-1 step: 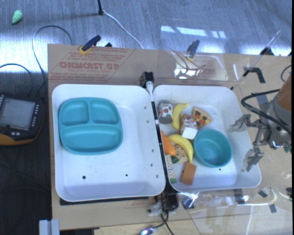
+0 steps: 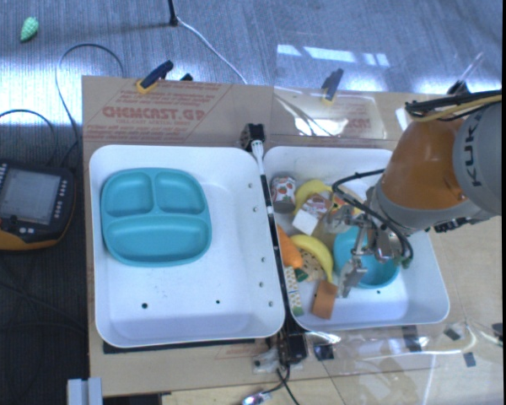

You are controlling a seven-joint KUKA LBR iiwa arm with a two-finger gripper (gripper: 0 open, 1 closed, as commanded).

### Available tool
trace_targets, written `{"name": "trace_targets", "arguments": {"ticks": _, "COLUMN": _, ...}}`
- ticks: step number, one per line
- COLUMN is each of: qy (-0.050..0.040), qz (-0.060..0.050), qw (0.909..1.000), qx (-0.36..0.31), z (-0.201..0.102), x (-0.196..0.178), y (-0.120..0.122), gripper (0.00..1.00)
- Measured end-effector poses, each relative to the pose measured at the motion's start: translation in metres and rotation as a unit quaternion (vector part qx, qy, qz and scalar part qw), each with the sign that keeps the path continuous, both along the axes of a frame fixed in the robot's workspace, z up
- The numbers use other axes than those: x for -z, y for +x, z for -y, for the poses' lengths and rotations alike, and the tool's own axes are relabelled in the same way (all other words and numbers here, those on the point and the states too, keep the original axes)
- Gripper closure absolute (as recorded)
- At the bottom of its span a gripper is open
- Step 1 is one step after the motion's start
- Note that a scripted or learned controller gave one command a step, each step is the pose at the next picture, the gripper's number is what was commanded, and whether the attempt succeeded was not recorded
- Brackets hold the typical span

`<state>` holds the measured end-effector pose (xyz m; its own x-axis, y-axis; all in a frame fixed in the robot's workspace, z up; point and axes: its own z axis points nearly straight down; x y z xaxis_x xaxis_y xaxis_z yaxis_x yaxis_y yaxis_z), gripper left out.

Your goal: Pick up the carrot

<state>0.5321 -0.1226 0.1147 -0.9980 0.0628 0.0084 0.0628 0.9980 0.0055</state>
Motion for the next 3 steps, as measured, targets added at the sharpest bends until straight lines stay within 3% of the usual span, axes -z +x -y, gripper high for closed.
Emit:
{"name": "trace_targets", "arguments": {"ticks": 1, "qy": -0.0049, "qz": 0.011, "qw": 0.9975, "qx": 0.069, "z": -0.004, "x": 0.026, "y": 0.079, "gripper": 0.00}}
{"name": "trace_targets", "arguments": {"ticks": 2, "qy": -0.0048, "qz": 0.013, "qw": 0.9998, "qx": 0.014, "z": -0.034, "x": -0.077, "y": 0.116, "gripper": 0.00}}
{"name": "trace_targets", "arguments": {"ticks": 3, "qy": -0.0035, "qz": 0.010, "qw": 0.9895, "qx": -0.144, "z": 0.018, "x": 0.026, "y": 0.091, "gripper": 0.00}}
